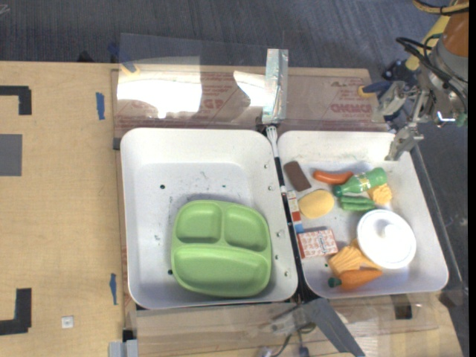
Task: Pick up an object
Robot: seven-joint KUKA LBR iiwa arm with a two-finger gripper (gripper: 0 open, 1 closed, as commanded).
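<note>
Claw [401, 141] hangs over the right bin's [430, 199] far corner, honestly can't tell its grip, toys untouched.

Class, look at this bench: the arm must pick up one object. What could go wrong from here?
1. The toys in the right bin lie crowded: the white bowl touches the orange carrot, so the fingers may nudge a neighbour or close on two things.
2. The gripper hangs over the bin's far right corner, so a straight descent may meet the wall.
3. The flat card may be hard to grip.
</note>
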